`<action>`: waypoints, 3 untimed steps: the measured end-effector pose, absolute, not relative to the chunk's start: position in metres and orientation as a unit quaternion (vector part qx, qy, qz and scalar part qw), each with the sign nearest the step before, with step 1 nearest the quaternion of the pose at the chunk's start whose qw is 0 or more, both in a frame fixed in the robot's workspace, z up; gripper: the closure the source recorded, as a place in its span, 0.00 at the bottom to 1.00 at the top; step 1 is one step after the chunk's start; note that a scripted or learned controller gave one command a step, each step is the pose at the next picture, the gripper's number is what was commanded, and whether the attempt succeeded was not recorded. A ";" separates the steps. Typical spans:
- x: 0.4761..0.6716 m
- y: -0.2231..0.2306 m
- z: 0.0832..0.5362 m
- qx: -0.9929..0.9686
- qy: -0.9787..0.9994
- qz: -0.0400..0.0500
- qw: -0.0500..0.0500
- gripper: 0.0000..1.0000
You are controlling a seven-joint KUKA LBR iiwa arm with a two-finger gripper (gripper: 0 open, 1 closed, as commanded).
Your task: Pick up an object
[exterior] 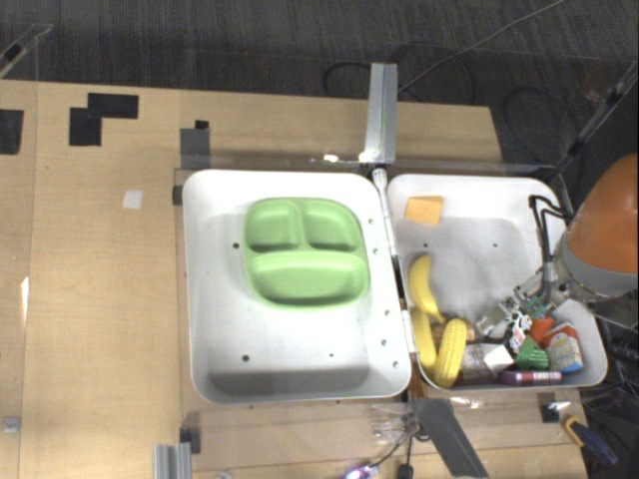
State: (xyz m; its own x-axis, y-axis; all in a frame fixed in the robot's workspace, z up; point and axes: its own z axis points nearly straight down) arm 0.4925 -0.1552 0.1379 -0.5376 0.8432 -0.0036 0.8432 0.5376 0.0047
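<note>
Camera view: desk (100, 297), left bin (200, 297) holding green tray (303, 250). Right bin (479, 238): bananas (423, 297), corn cob (449, 350), orange block (424, 210), small clutter. Tool (526, 307) low over clutter; finger state: cannot tell. Corn likely light, stiff; grasp mid-length across width.

Your feed is evenly lit from overhead, fairly bright, no hard shadows. The left bin (205, 297) shows a soft grey shadow band along its near inner wall, and the green tray (305, 251) casts a faint one around its edge. The right bin (479, 242) floor looks slightly washed out, mild glare only. You get soft, low-resolution detail: the small items in the right bin's near corner smear together. The dark floor beyond the table's (90, 267) far edge is noisy.
</note>
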 end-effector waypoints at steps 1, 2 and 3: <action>0.567 -0.132 0.092 0.614 0.789 0.002 0.003 0.00; 0.494 -0.129 0.092 0.574 0.819 0.005 0.011 0.00; 0.519 -0.107 0.091 0.819 0.574 0.005 0.004 0.00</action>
State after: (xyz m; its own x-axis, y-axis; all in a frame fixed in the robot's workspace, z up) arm 0.5193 -0.1071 0.0907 0.3412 0.9400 0.0045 0.9399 -0.3412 0.0125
